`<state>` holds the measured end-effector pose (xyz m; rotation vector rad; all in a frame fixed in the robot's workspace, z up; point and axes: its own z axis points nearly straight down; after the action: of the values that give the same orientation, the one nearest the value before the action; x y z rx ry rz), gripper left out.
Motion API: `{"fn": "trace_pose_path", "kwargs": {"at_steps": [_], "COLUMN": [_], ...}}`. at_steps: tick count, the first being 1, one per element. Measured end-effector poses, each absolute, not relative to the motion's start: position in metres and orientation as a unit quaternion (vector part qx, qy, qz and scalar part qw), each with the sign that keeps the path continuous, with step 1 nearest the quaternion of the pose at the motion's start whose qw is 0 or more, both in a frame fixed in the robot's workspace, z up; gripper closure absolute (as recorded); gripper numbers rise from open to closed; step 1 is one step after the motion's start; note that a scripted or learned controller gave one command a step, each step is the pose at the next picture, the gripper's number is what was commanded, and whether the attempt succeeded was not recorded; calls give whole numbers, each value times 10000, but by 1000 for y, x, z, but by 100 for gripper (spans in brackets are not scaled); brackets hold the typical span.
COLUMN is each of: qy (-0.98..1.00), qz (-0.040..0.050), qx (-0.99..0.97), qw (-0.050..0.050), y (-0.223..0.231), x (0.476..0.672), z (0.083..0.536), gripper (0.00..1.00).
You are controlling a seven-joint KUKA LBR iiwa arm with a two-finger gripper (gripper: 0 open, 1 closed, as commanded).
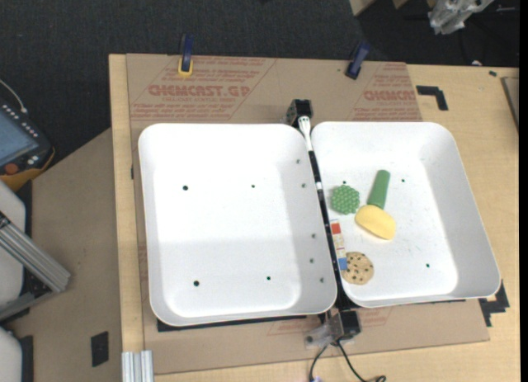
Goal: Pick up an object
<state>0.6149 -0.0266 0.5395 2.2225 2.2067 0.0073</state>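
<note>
At far right your gripper [456, 1] sits off the bins; I cannot tell its state. Nothing's picked yet: descend over the yellow piece [375, 224] in the right bin [445, 157].

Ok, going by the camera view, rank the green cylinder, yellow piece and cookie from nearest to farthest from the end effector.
The end effector is at top right, beyond the bins.
1. Green cylinder, middle of the right bin.
2. Yellow piece, just below the cylinder.
3. Cookie, at the bin's lower left.

Lab bench [247, 83] with clamped bins [231, 224]
</note>
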Motion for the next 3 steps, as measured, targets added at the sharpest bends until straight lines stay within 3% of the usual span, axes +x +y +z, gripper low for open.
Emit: {"fn": "trace_pose_path", "kwargs": {"at_steps": [2,3], "qy": [7119,7077], "qz": [28,-11], "qx": [7023,7065], "qw": [-10,-15], "y": [219,196], "x": [665,591], "z": [534,536], "gripper": [100,100]}}
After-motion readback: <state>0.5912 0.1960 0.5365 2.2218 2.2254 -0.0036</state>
